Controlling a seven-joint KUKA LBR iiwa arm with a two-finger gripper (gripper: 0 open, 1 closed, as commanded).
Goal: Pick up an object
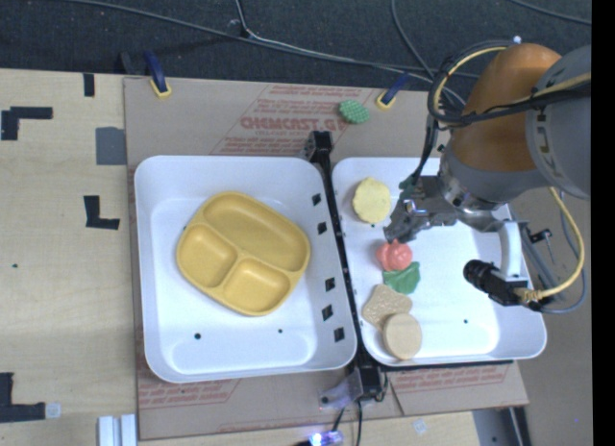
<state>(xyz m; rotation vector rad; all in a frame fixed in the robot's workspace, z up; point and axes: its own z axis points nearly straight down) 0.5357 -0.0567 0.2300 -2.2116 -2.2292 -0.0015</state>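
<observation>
Two white bins sit side by side; the gripper point(399, 228), finger state unclear, hovers just above the strawberry point(394, 256) mid-right bin point(480, 338), nothing lifted yet, pick still pending.

In my right-hand bin point(500, 338) four small food pieces lie near its left wall. A pale yellow round piece point(371, 200) sits farthest back. Nearer, a red tomato-like piece point(393, 255) touches a green leafy piece point(404, 279). At the front, a tan toast-shaped piece point(383, 304) overlaps a round beige biscuit point(403, 336).
</observation>
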